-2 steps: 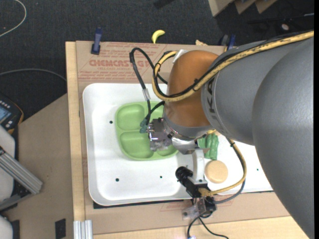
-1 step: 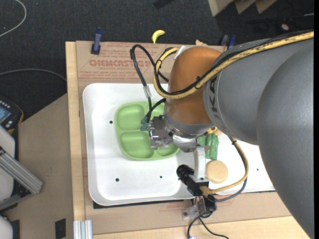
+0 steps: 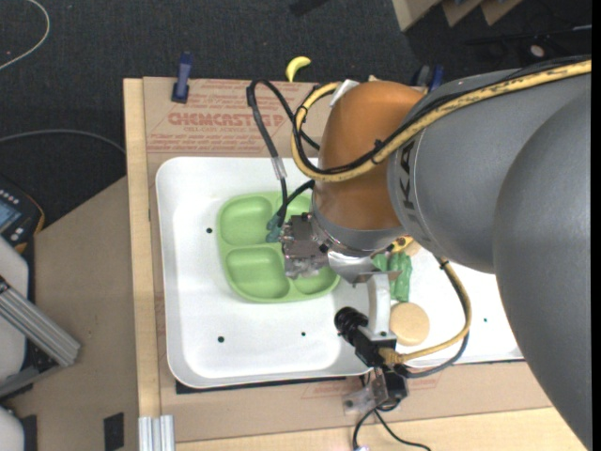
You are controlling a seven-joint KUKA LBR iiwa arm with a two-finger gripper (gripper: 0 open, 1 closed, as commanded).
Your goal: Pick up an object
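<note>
A light green divided tray (image 3: 252, 247) lies in the left white bin (image 3: 188, 252), towards its right side. My gripper (image 3: 300, 249) hangs low over the tray's right edge, under the orange wrist band, and its metal body hides that part of the tray. A tan round disc (image 3: 409, 322) sits in the right bin (image 3: 488, 332), close to the wall between the bins. Just above the disc, a darker green object (image 3: 402, 272) pokes out from under the arm.
The grey arm covers most of the right bin. The cardboard sheet (image 3: 216, 120) under the bins carries a blue clip (image 3: 181, 76) and a yellow piece (image 3: 299, 65) at its far edge. The left bin's left half and front show bare white floor.
</note>
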